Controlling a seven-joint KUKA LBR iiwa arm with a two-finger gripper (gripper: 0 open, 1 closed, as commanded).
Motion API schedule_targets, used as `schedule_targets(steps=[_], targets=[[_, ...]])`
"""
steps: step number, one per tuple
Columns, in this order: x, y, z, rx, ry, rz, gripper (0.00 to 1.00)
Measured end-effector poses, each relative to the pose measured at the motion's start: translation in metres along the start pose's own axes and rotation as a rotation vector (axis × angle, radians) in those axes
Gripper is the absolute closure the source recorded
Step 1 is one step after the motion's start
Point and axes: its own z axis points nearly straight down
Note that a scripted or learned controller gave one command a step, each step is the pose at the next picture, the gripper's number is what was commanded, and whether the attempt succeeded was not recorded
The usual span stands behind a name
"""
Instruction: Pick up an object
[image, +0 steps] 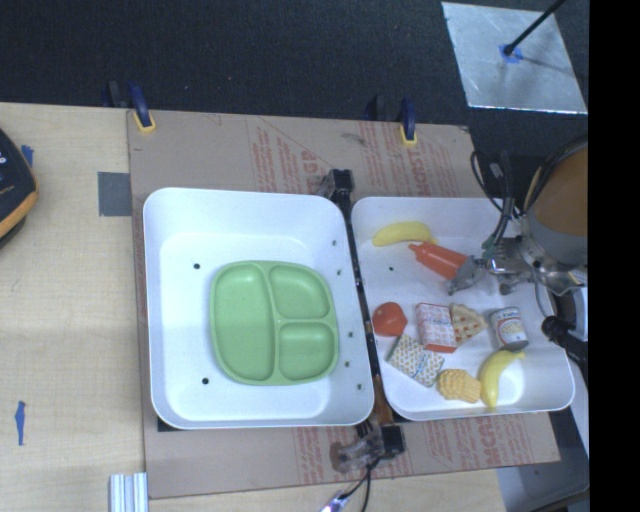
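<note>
Now the end effector (478, 272) hangs in the right bin (400, 395), fingers spread, touching the orange bottle (437, 258). Nearby lie a banana (402, 233) and a red ball (389, 319).

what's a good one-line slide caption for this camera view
KUKA arm's gripper hovers beside an orange bottle in the toy-food-filled right bin; a green divided plate lies in the left bin.
</note>
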Motion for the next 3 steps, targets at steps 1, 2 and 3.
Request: schedule_targets(steps=[1,2,3], targets=[[0.032,0.081,0.022,0.001,0.002,-0.002,0.0],[0.031,0.081,0.011,0.002,0.001,-0.006,1.0],[0.116,0.061,-0.079,-0.002,0.002,-0.003,1.0]])
